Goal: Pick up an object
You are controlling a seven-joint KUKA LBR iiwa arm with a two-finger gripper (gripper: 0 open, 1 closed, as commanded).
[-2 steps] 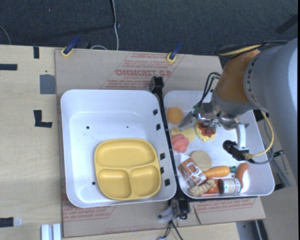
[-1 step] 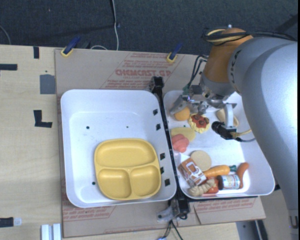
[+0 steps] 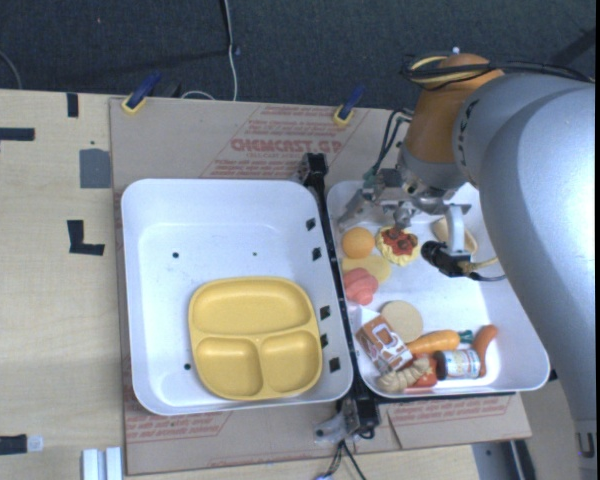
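Clutter is seen in the right bin point(image 3: 525, 363): an orange ball point(image 3: 357, 242), a pink piece point(image 3: 361, 286), a round cracker point(image 3: 401, 319), a carrot point(image 3: 431, 342) and a small bottle point(image 3: 462, 364). The gripper point(image 3: 408, 208) is lowered over the bin's far end, just above a red-and-yellow toy point(image 3: 397, 244). Whether the jaws are parted or anything is gripped cannot be told, perhaps for shadow. A yellow divided tray point(image 3: 253, 336) is held by the left bin point(image 3: 150, 218).

A yellow tray point(image 3: 255, 349) is lying in the left bin point(image 3: 150, 218) — black cables point(image 3: 223, 28) are trailing across the far dark backdrop.
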